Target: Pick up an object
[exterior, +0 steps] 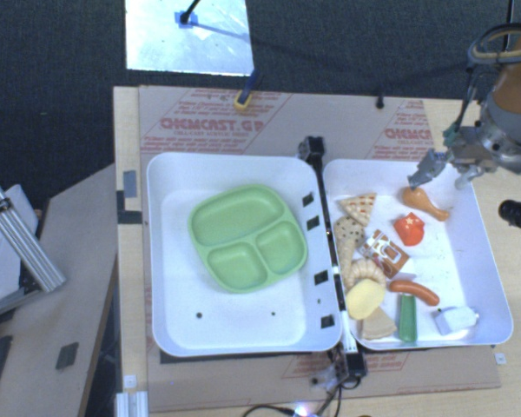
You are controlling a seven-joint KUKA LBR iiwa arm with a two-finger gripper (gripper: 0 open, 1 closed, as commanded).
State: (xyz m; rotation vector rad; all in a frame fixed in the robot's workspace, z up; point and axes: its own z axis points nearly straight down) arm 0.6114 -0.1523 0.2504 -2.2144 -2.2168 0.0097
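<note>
My gripper hangs over the far right corner of the right bin, with its two grey fingers spread apart and nothing between them, so it is open. Just below it lies an orange-brown toy drumstick. Close by are a red tomato, a pizza slice and a brown cracker. Nearer the front lie a striped snack packet, a sausage, a yellow potato, a green cucumber and a white-blue piece.
The left bin holds a green three-compartment tray. A black hinged divider runs between the bins. A metal plate lies beyond the bench at the top. The arm's orange band and cables sit at the upper right.
</note>
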